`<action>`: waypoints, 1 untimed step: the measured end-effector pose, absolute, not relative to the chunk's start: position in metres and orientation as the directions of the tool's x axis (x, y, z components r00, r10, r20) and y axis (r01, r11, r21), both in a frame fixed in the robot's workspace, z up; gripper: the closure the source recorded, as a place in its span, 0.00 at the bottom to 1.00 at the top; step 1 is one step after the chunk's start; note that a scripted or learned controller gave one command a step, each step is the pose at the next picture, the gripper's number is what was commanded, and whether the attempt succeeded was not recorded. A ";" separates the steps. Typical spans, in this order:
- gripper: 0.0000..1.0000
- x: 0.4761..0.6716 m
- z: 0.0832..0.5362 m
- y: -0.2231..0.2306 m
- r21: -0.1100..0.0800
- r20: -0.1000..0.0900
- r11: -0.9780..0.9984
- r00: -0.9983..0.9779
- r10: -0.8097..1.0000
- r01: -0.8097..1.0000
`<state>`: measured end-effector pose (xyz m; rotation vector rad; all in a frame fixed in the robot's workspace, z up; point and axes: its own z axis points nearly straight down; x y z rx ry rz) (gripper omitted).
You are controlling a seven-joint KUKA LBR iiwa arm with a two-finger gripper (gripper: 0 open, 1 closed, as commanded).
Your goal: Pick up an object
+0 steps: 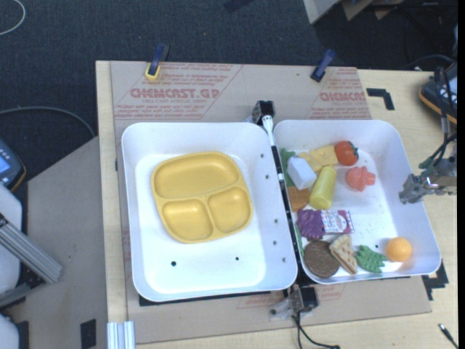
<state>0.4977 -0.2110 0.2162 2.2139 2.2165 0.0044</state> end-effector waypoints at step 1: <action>1.00 0.499 0.226 -0.211 0.004 -0.003 0.001 -0.001 1.000 1.000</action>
